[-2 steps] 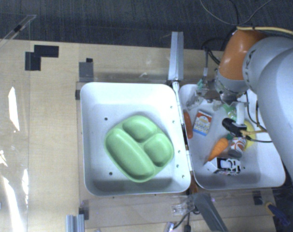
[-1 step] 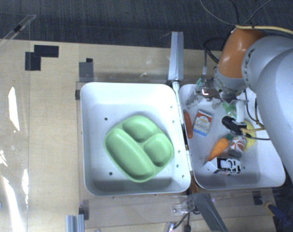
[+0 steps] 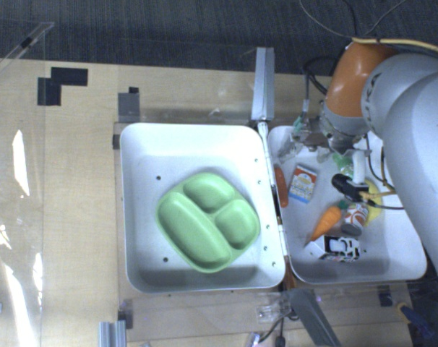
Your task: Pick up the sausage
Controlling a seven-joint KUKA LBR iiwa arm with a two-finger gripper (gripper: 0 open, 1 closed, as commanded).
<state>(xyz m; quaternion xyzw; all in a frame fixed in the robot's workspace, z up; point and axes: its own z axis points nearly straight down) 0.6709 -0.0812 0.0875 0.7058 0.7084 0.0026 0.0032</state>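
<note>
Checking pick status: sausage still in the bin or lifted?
In the bin: the reddish-orange sausage lies flat along the right white bin's left wall.

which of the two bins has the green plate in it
The left bin: the green plate lies in its middle. The right bin holds the small items instead, including the sausage along its left wall and a carrot.

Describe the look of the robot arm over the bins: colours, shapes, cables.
The arm is a thick, rounded, smooth grey casing, entering from the right. An orange band rings it above the wrist. Thin black cables loop behind it across the dark floor, and another runs beside the wrist. The wrist hardware over the right white bin looks metallic, with small dark parts.
</note>
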